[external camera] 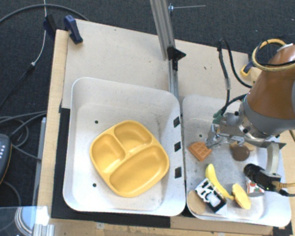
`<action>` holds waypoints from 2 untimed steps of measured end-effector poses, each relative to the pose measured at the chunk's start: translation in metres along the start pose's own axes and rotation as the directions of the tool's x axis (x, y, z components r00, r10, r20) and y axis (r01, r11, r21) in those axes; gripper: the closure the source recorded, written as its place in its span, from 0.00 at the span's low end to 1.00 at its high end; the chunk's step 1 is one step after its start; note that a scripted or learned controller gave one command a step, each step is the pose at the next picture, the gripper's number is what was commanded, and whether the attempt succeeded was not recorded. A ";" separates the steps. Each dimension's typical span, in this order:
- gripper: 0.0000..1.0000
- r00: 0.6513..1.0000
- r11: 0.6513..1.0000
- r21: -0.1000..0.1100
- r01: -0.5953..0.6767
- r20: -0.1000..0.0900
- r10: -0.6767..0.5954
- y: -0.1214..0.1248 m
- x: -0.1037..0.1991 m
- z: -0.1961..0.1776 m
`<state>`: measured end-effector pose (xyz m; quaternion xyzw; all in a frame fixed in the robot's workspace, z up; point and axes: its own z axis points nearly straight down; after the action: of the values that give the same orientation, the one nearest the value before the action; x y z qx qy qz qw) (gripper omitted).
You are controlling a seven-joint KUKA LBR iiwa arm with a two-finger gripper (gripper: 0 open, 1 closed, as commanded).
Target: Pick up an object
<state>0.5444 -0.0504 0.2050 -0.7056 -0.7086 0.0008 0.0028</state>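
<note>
Camera view put our arm [285, 92] over the right bin [282, 216], reaching in from the right, its jaws [218, 134] low near the bin's back-left corner. We could not tell whether they stood apart or together. Nothing showed between them. Loose things lay below: a waffle [200, 151] just beside the jaws, a brown lump [239, 152], a banana [216, 181] and a yellow slice [241, 196]. We judged the waffle the likeliest target, being nearest. The left bin [83, 104] held a yellow plate [129, 158], well apart on the desk [118, 54].
</note>
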 end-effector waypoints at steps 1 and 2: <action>1.00 1.000 1.000 -0.001 0.002 -0.001 -0.002 -0.011 0.050 0.002; 1.00 1.000 1.000 -0.004 0.007 -0.002 -0.007 -0.062 0.123 -0.040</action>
<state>0.4826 0.0718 0.2452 -0.7032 -0.7110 -0.0014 0.0022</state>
